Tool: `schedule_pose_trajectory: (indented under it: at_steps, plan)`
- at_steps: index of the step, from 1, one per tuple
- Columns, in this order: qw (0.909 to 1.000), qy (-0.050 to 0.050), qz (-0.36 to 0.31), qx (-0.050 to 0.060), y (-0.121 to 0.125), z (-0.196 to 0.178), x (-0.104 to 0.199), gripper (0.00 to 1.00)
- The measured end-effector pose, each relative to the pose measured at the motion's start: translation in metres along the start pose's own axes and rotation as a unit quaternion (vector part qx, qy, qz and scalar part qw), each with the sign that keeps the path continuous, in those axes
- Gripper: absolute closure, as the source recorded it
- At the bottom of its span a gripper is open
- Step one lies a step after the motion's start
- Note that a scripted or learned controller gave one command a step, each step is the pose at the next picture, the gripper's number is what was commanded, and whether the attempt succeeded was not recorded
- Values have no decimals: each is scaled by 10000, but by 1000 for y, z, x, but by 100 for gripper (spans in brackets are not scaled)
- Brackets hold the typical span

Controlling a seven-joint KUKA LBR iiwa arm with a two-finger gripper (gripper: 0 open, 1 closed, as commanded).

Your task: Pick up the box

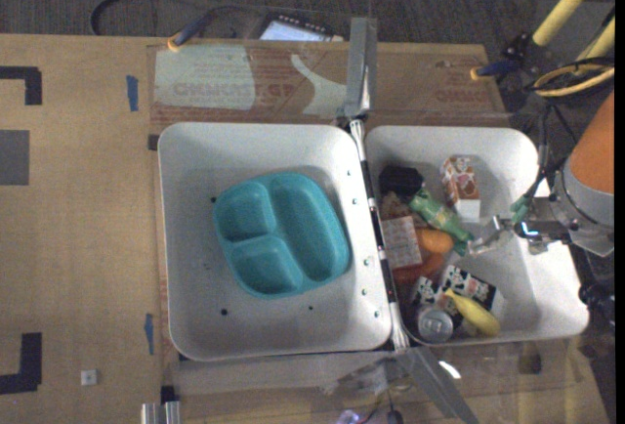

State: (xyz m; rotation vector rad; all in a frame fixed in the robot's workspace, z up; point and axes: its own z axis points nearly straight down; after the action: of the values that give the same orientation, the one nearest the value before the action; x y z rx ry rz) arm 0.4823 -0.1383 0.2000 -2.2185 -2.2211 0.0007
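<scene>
Notice your small white carton box with red print [461, 183] standing free at the right white bin's [518, 141] far side, near clutter; the 2-finger gripper [498, 229] hovers nearer, its grip state unreadable.

I see the box [461, 182] standing roughly upright in the right bin [547, 295], up toward its far wall. It is a small white carton with a red and brown picture on its face. It sits up and to the left of the pincer [500, 229], near it but not touching, with bare bin floor between them.
</scene>
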Motion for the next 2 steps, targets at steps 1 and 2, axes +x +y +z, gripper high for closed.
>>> schedule_pose_trajectory:
  at_steps: [1, 2]
  plan:
    - [9992, -6, 389, -9, 80, 63, 32, 0]
    - [10000, -10, 28, -21, 59, 14, 2, 0]
